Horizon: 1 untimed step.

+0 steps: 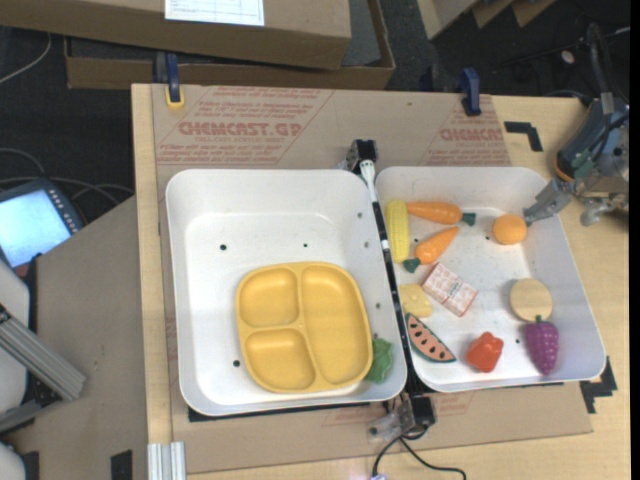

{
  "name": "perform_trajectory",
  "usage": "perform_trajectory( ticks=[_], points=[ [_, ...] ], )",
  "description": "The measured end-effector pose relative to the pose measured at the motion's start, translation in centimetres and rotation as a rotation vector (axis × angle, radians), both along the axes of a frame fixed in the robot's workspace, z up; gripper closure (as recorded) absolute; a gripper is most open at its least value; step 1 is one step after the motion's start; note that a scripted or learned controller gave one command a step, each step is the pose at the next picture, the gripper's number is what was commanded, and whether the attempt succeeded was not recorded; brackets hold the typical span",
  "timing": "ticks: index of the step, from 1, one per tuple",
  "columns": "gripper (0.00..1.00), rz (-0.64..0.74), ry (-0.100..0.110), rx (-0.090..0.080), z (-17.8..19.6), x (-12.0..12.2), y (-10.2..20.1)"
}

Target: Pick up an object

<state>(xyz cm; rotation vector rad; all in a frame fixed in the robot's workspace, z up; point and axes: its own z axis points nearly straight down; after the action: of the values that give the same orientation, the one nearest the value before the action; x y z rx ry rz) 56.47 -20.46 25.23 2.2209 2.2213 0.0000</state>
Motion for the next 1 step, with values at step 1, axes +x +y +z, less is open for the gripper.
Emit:
perform_trajectory(
  ticks=[1],
  points=[
    [0.0,0.004,0.004,0.002,-16.12,6.66,1.86]
  ],
)
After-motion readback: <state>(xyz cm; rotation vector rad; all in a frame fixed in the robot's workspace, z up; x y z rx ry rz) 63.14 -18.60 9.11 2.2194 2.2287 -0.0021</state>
